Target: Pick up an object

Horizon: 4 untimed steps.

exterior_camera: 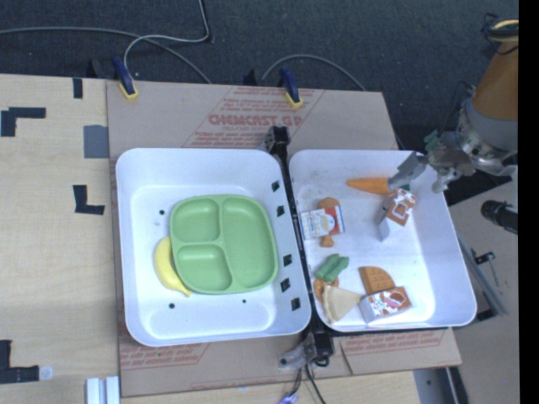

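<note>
My gripper [394, 200] hangs over the upper right part of the right bin [446, 251], reaching in from the right. A small red-and-white carton [403, 209] sits between its two grey fingers [407, 170], and the gripper is shut on it. An orange carrot [368, 186] lies just left of the gripper on the bin floor. Lower in the same bin lie a white-and-blue packet [319, 223], a green piece [333, 267], a brown waffle [376, 277], a second red-and-white carton [386, 303] and a beige wedge [339, 302].
The left bin [143, 183] bears a green divided plate [223, 244] with a yellow banana [168, 268] tucked at its left edge. A black divider with clips [287, 217] runs between the bins. Cables [168, 36] lie behind the bench.
</note>
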Available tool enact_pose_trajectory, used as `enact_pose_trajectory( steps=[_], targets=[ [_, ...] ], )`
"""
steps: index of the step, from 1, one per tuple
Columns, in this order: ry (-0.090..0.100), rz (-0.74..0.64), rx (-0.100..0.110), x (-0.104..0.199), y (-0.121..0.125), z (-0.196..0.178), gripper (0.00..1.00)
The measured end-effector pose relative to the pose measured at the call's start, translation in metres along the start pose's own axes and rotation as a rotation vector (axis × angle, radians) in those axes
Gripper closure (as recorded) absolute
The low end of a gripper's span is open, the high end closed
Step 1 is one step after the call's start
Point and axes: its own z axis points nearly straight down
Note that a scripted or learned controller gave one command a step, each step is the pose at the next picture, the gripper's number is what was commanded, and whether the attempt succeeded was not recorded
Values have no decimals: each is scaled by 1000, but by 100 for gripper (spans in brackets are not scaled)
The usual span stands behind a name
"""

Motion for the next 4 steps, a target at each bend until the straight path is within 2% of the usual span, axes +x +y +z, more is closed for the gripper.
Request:
enact_pose_trajectory(
  steps=[1,2,3,4],
  targets=[
    [1,1,-1,-4,-73,150,0],
    [0,0,-5,65,-109,152,0],
    [-1,1,-6,65,-108,142,100],
    [1,-1,0,136,-98,54,100]
  ],
)
